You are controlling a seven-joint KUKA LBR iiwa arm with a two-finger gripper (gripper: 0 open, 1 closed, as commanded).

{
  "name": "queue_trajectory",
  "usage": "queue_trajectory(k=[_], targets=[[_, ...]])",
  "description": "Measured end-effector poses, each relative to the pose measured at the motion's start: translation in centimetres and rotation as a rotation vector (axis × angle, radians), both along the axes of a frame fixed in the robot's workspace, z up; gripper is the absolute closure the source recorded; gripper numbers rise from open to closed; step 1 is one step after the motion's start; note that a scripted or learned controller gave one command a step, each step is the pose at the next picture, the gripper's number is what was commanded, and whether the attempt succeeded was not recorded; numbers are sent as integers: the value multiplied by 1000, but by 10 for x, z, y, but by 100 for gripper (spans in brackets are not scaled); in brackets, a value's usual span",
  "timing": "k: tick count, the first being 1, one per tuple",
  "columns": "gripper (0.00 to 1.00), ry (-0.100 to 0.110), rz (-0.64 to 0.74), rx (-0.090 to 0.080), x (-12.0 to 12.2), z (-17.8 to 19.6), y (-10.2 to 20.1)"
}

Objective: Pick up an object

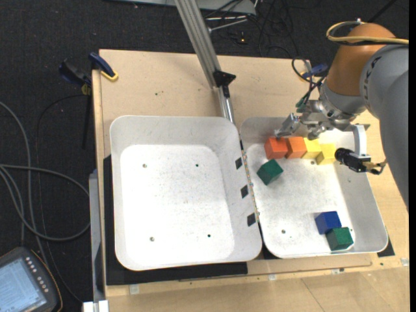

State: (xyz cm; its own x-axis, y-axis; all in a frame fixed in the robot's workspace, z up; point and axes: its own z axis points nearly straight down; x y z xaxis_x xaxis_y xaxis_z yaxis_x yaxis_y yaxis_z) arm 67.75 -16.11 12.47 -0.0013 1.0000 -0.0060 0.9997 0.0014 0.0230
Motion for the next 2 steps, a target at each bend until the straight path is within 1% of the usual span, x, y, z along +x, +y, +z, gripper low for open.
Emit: queue_trajectory(k=[1,2], targets=[[100,-6,2,-2,2,11,0],[100,16,1,4,3,54,-2]])
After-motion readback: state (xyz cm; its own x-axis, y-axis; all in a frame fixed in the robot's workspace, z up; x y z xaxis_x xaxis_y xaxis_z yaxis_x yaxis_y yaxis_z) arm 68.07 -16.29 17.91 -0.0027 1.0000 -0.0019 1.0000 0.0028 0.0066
